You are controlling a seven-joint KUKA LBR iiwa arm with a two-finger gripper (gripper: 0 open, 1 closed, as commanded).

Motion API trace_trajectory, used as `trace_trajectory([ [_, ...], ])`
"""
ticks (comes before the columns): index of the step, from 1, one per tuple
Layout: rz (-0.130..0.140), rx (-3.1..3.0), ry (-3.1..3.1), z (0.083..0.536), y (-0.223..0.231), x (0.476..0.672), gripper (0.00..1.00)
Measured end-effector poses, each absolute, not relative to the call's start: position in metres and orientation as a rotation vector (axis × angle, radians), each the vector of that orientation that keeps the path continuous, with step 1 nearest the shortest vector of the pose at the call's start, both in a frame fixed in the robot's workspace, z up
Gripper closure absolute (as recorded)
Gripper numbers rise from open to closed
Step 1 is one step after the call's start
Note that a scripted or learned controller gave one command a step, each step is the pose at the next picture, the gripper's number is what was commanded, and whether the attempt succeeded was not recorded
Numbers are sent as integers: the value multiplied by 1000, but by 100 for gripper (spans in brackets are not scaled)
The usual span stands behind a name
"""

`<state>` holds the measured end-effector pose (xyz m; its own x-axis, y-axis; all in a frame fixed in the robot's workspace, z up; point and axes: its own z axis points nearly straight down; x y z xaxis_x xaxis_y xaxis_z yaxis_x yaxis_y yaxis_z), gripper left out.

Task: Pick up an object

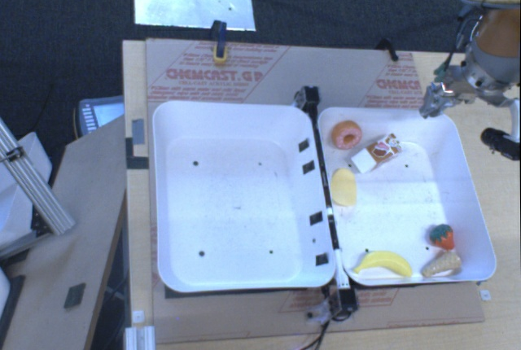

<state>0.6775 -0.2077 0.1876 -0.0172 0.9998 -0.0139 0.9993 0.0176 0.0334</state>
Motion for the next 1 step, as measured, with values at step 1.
trace_trajectory([
  [1, 25, 2174, 2216, 199, -208, 679, 100],
])
